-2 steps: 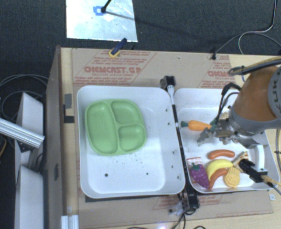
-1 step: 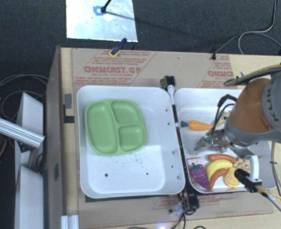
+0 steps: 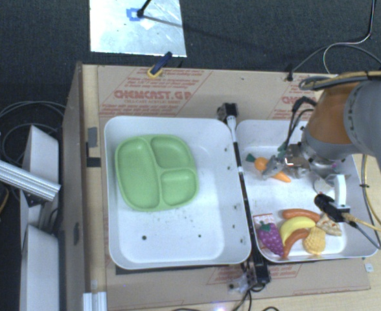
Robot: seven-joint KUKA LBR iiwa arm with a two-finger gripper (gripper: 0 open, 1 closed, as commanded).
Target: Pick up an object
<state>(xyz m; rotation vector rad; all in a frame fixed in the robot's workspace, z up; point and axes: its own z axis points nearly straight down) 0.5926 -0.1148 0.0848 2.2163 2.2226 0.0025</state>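
My gripper (image 3: 282, 162) reaches in from the right and hangs low over the upper middle of the right bin (image 3: 262, 135). Its tips sit right at an orange toy carrot (image 3: 268, 167) lying on the bin floor. Near the front of that bin lie purple grapes (image 3: 272, 236), a yellow banana (image 3: 296, 225), a red-orange sausage (image 3: 299, 214), a second sausage (image 3: 293, 238), a yellow corn piece (image 3: 314, 241) and a pizza slice (image 3: 329, 226).
The left bin (image 3: 177, 232) holds a green divided plate (image 3: 156, 172). A black divider bar (image 3: 240, 173) runs between the two bins. The grey arm with its orange band (image 3: 330, 118) covers the right bin's far right side.
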